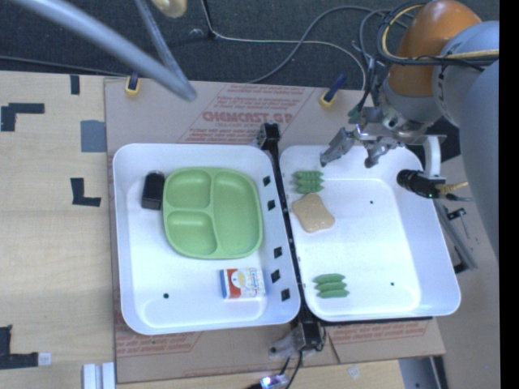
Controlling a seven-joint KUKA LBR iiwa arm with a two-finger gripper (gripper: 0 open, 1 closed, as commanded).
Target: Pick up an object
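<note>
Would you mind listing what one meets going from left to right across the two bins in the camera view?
Small black block → green divided plate → small printed carton → tan bread-like piece → the claw above the right bin's far rim.

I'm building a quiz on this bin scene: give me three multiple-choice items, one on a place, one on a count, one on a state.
1. Where is the green divided plate?
A. left bin
B. right bin
C. on the cardboard

2. How many green pea pod pieces lie in the right bin?
A. one
B. two
C. four

3. How is the gripper?
A. shut on the plate
B. open, holding nothing
C. shut on the small box

Answers: 1 A, it sits beside the black block. 2 B, one near the top, one near the bottom. 3 B, fingers spread above the bin's top edge.
</note>
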